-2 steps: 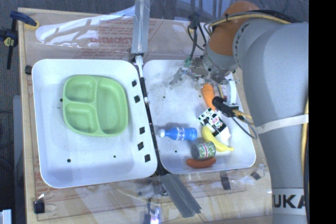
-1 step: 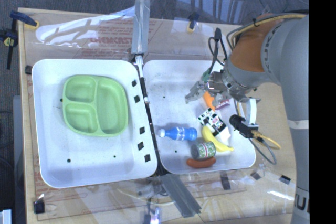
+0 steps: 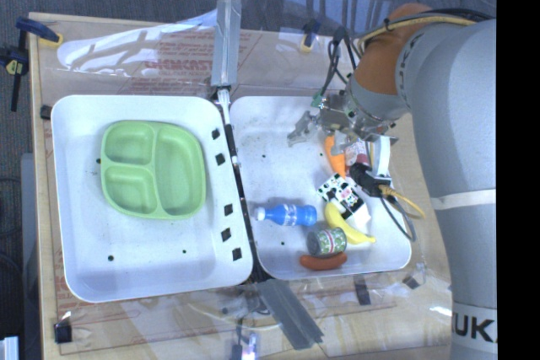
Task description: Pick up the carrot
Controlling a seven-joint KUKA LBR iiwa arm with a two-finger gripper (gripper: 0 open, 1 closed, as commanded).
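Note:
The carrot is a small orange piece in the right bin, near its far right side. My gripper hangs directly over the carrot's upper end and hides part of it. The wrist and its cables cover the place where gripper and carrot meet, so whether they touch is unclear.
Just in front of the carrot lie a black-and-white cow-patterned toy, a banana, a small can, a brown sausage and a blue bottle. The left bin holds a green divided plate.

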